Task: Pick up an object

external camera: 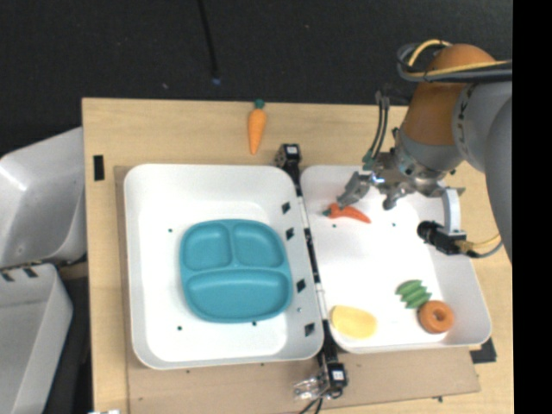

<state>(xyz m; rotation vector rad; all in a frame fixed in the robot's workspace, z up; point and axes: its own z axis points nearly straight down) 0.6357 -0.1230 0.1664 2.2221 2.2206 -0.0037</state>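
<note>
The gripper [373, 192] hangs open just above the red pepper [348, 214], seemingly not yet gripping it, so lifting remains.

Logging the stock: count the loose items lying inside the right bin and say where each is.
4. Red pepper at the far left, under the gripper; yellow piece at the near left corner; green piece and orange ring at the near right.

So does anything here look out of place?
One thing: a toy carrot lies on the bare wooden bench, outside both bins, while the other toy foods sit in the right bin.
</note>
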